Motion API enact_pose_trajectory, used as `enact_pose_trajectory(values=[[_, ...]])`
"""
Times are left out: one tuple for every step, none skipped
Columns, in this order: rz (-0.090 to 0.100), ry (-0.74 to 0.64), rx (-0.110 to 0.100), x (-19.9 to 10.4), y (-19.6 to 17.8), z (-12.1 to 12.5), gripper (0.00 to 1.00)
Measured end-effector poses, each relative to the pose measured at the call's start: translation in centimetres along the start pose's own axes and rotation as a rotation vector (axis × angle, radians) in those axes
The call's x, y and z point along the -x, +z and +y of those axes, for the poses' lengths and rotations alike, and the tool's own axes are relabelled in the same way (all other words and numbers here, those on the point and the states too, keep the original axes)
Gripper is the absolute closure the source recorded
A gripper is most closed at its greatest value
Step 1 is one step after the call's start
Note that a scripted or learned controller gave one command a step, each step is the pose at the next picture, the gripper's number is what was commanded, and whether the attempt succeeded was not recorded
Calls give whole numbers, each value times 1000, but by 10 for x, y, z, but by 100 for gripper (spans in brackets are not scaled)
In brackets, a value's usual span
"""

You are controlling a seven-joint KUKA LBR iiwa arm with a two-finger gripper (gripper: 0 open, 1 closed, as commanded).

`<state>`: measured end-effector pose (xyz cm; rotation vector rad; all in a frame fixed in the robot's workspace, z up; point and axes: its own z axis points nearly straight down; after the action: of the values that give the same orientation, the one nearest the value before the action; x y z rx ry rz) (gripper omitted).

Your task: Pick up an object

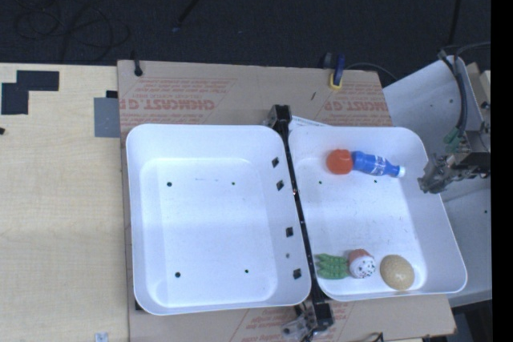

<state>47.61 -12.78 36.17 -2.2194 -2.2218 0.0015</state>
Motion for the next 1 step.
enact_pose_trajectory(values=[[0, 6, -5, 54, 35, -1, 100]])
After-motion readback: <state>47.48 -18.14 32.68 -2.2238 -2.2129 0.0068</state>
